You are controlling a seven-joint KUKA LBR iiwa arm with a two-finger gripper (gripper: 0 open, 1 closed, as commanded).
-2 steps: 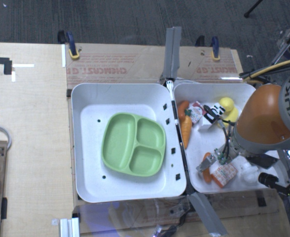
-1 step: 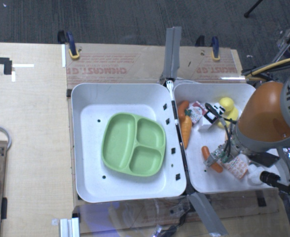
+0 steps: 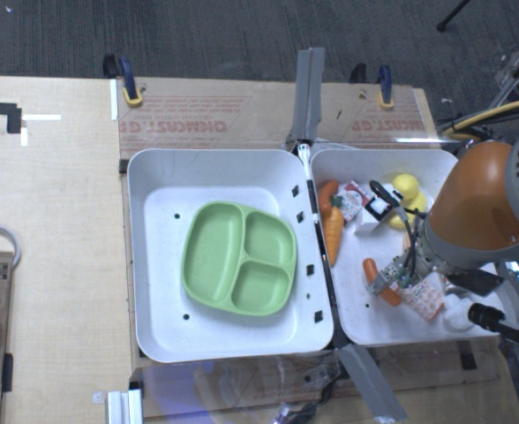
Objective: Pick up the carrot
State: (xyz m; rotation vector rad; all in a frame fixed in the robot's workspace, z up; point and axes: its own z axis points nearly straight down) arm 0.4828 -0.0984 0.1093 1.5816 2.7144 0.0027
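Carrot (image 3: 333,230) lies in right bin (image 3: 352,325) beneath mirrored CHEMCAST lettering (image 3: 182,124); claw (image 3: 399,275) state unclear.

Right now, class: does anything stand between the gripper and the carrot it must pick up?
Nothing visible does. The carrot lies along the right bin's left wall, and bare white floor separates it from the gripper, which is low beside a small orange piece. The red-and-white packet lies above that path.

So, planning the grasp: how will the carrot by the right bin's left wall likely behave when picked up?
The carrot looks stiff and tapered, so it may slip toward its narrow tip. Its round body could roll if nudged. It lies along the right bin's wall, which probably crowds the hand.
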